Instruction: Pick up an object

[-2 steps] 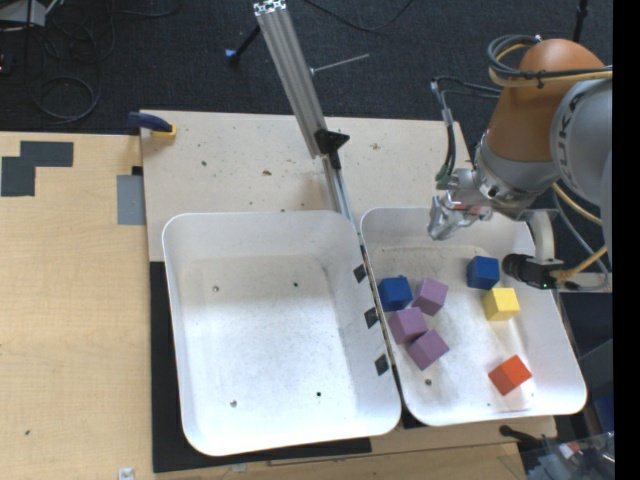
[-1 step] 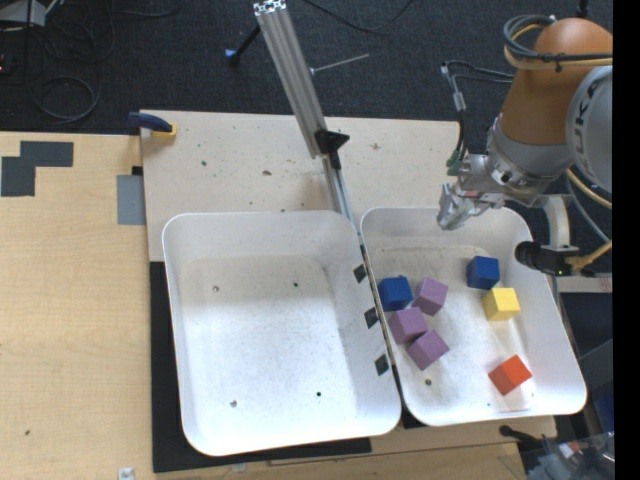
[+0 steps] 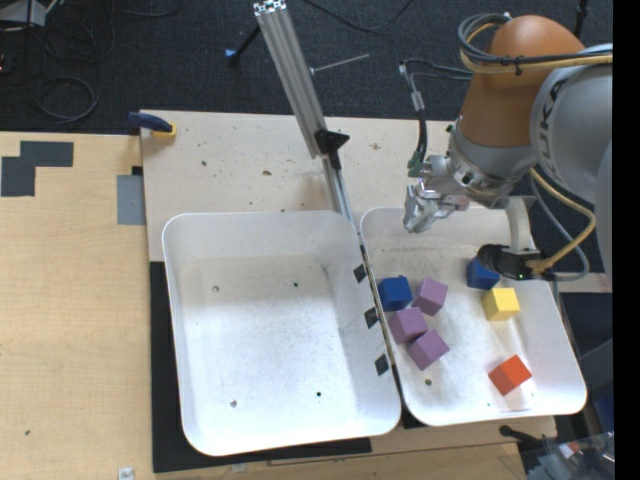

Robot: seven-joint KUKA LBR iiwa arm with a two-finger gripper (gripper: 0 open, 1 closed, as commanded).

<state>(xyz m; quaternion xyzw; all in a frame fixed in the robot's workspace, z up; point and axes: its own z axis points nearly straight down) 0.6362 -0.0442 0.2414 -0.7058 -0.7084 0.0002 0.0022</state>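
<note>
Gripper (image 3: 420, 218) above the far rim of the right bin (image 3: 560, 368), fingers apart and nothing between them. In that bin: 3 purple cubes (image 3: 408, 323), a blue cube (image 3: 395, 292) just beside them, another blue block (image 3: 482, 274), a yellow cube (image 3: 501, 302) and an orange cube (image 3: 511, 374), all well below the fingertips.

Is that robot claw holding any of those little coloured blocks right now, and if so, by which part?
Nothing is held. The two-finger gripper hangs above the right white bin's far edge with nothing between its fingers.

Even, bright overhead light, soft shadows, slightly grainy but sharp.
</note>
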